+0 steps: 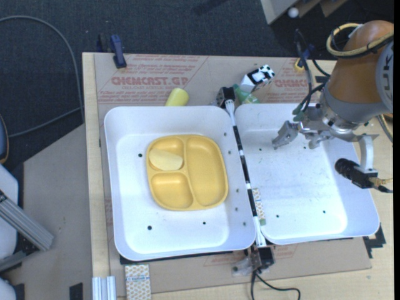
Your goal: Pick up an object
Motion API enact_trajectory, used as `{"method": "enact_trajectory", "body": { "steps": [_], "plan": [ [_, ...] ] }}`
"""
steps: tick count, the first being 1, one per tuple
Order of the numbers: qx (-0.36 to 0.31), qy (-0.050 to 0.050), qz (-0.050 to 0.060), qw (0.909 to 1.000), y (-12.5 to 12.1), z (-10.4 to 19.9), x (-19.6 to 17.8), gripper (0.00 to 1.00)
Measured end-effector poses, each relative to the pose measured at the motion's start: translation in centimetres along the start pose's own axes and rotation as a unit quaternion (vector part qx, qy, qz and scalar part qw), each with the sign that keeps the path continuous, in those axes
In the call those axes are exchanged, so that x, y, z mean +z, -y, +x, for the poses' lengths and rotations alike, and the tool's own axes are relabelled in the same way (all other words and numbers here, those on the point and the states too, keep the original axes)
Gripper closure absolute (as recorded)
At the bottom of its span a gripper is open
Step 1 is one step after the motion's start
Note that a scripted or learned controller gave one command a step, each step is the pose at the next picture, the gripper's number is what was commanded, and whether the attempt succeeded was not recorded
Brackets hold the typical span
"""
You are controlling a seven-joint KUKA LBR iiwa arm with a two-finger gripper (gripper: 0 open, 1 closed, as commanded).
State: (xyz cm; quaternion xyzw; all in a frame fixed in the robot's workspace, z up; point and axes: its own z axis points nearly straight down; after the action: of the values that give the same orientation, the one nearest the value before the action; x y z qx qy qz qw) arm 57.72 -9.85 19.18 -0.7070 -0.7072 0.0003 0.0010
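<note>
Red print on the brown board [150, 80] under the bins reads "CHEMCAST GP" — repeated, partly hidden, at right.

setting: robotics lab
evidence: plywood bench [187, 74] on dark carpet [50, 17], loose cables [44, 55], clamp [117, 49], aluminium extrusion [22, 220]

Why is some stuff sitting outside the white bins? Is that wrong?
A little odd, yes. A yellow cylinder lies on the bench behind the left bin, and a black-and-white toy sits behind the right bin. The yellow divided plate sits properly inside.
</note>
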Motion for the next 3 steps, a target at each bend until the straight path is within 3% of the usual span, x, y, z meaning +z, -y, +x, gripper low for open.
{"method": "enact_trajectory", "body": {
  "steps": [1, 2, 3],
  "plan": [
    [0.000, 0.000, -0.001, 1.0000, -0.8, 0.7, 10.7, 0.00],
    [0.001, 0.000, -0.002, 1.0000, -0.8, 0.7, 9.7, 1.00],
    [0.001, 0.000, -0.003, 1.0000, -0.9, 0.8, 8.7, 1.00]
  ]
}}
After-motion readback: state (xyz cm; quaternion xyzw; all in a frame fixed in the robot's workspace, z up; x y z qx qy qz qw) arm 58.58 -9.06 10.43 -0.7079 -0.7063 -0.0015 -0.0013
